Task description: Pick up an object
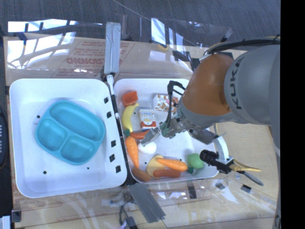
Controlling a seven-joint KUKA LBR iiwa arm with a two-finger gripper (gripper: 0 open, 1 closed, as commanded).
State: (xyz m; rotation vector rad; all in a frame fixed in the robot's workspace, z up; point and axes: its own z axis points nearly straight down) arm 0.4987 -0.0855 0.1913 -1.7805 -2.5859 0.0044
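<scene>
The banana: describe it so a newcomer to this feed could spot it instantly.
Look in the right bin, the one crowded with toy food. Along its left wall, below the red-orange block, lies the banana. It is the only yellow, curved piece; the carrots below it are orange and straight.

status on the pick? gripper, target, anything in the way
Gripper low in right white bin, nothing visibly held. White egg-shaped toy just below it. Yellow plastic banana, orange plastic carrot crowd alongside.

My one camera sits fixed above the bench [57, 61], looking down at a slant from fairly near on the left bin [19, 128] and the right bin [143, 86], with the arm [238, 89] reaching in from the right
</scene>
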